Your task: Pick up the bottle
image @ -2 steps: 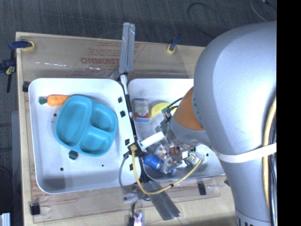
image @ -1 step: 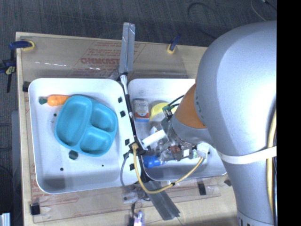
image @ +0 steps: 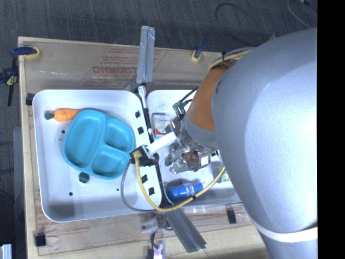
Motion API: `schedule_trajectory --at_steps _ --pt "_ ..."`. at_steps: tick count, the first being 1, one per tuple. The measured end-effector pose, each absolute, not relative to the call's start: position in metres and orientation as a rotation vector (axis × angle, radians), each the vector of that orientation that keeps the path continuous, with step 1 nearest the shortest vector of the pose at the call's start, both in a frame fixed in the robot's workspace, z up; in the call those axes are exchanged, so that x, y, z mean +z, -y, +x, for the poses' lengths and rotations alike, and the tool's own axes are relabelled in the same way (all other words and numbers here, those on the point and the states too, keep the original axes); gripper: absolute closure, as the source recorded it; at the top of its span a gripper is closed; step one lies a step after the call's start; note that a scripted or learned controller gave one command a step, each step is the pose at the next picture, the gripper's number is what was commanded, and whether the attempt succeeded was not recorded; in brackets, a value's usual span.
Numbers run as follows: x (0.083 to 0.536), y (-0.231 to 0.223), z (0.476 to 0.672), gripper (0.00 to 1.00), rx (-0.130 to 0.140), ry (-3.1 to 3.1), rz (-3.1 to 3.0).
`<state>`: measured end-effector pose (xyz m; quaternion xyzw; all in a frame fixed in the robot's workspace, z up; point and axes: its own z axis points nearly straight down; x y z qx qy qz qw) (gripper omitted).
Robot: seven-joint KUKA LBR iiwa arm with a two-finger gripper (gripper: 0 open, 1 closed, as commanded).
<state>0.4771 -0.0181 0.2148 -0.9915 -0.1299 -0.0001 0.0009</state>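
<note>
dark carpet [image: 81, 9] around wooden bench [image: 81, 55]

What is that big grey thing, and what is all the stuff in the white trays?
The big grey thing is a robot arm with an orange band. It reaches in from the right, and the camera looks down from above the bench. At its end is a gripper for picking things up; it hangs over the right bin, and I cannot see anything held in it. Just below it lies a blue bottle, the thing it should pick up. A small carton lies further up in that bin. In the left bin there is a blue divided plate and an orange carrot beside it.
</note>
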Motion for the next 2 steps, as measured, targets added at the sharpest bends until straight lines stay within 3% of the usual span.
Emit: schedule_trajectory --at_steps 1,2 --pt "0.234 -0.045 0.477 1.0 -0.002 0.517 -3.099" --pt "0.256 -0.075 0.476 1.0 0.003 1.227 -2.891"
